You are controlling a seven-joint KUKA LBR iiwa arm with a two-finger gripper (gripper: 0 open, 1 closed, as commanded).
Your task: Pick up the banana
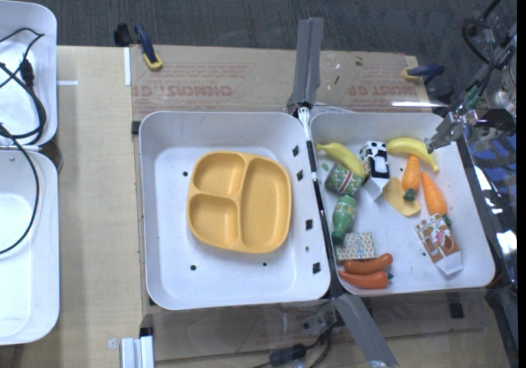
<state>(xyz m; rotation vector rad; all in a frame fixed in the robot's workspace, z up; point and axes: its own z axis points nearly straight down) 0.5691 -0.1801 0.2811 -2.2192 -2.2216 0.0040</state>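
Observation:
Two yellow bananas lie in the right bin (485, 272). One banana (411, 149) rests near the bin's back right, beside a black-and-white cow-patterned toy (376, 158). The other banana (342, 158) lies at the back left, just above a green can (344, 181). My gripper (448, 133) reaches in over the bin's back right rim, its tip just right of the right-hand banana's end. Nothing is visibly held in it.
The right bin also holds two orange carrots (433, 194), a yellow slice (402, 199), a green bottle (343, 217), a small carton (440, 245), a cracker box (359, 245) and two sausages (366, 271). A yellow divided plate (241, 201) sits in the left bin (156, 194).

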